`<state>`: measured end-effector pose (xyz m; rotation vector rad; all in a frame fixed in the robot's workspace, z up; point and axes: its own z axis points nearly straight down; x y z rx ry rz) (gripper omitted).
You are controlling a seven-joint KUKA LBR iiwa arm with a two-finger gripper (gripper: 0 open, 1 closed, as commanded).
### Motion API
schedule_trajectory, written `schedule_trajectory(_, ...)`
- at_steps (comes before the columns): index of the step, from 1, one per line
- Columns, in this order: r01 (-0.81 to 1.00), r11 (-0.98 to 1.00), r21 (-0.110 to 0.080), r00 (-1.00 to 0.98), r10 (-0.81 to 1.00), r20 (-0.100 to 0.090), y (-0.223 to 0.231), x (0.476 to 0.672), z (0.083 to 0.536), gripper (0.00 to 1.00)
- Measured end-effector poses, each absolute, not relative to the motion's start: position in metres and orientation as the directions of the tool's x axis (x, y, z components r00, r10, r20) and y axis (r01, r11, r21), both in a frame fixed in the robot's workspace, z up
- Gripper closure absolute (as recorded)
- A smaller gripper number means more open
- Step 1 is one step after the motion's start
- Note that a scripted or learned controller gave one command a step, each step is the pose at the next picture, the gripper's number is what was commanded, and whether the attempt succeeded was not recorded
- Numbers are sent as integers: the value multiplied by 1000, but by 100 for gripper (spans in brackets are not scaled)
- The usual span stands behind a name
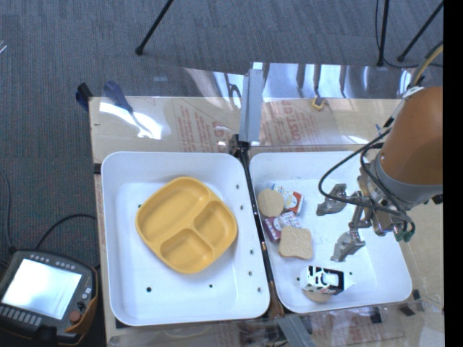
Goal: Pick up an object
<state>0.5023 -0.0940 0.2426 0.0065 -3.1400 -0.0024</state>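
- Our gripper (pixel 341 225) hangs over the right bin (pixel 394 280), with its two fingers spread wide apart and nothing between them. One fingertip (pixel 329 204) is on the far side, the other fingertip (pixel 346 249) on the near side, so the gap between them runs roughly from far to near in the view.
- The closest thing to the gripper is the toast-shaped piece (pixel 296 243), a tan, roughly square slab. It lies to the left of the gripper, a little toward the near side, near but clearly apart from both fingers. It has almost no long axis, and its straighter edge faces toward the near side.
- The round tan piece (pixel 270 202) lies further left and toward the far side. It touches a red-and-white packet (pixel 291 198), and a second dark red packet (pixel 272 228) lies between it and the toast piece.
- A black-and-white carton (pixel 324 280) lies on the near side of the gripper, slightly left. Its long axis runs left to right, across the line of the finger gap.
- We judge that the toast piece is the easiest target: the gripper must shift left and go down.
- The yellow divided plate (pixel 187 224) lies well apart, in the left bin (pixel 116 266).
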Motion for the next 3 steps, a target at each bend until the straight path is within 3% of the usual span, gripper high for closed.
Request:
schedule_trajectory(1, -118, 993, 6, -993, -118, 12, -85, 536, 123, 0)
schedule_trajectory(2, -116, 993, -1, -993, -116, -11, -87, 621, 96, 0)
schedule_trajectory(3, -121, 993, -5, -992, -121, -25, -86, 626, 113, 100)
